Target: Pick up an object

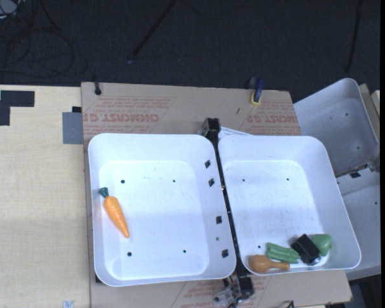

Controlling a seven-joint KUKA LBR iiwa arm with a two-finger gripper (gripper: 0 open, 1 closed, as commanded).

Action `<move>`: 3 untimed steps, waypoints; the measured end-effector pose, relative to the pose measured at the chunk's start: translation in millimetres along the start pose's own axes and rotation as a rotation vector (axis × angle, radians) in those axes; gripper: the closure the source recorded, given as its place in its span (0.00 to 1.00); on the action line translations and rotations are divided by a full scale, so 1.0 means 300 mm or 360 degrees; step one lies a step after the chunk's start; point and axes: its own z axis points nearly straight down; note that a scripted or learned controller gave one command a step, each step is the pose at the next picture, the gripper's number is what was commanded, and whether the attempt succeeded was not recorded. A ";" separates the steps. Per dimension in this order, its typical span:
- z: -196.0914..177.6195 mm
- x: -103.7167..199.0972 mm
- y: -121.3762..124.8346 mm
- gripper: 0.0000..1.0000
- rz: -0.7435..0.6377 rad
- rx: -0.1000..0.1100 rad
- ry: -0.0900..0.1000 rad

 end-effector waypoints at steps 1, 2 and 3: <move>0.206 0.170 0.005 1.00 -0.0022 0.0010 0.0009; 0.036 0.161 0.006 1.00 -0.0017 -0.0007 0.0003; 0.207 -0.015 0.004 1.00 -0.0007 0.0008 0.0005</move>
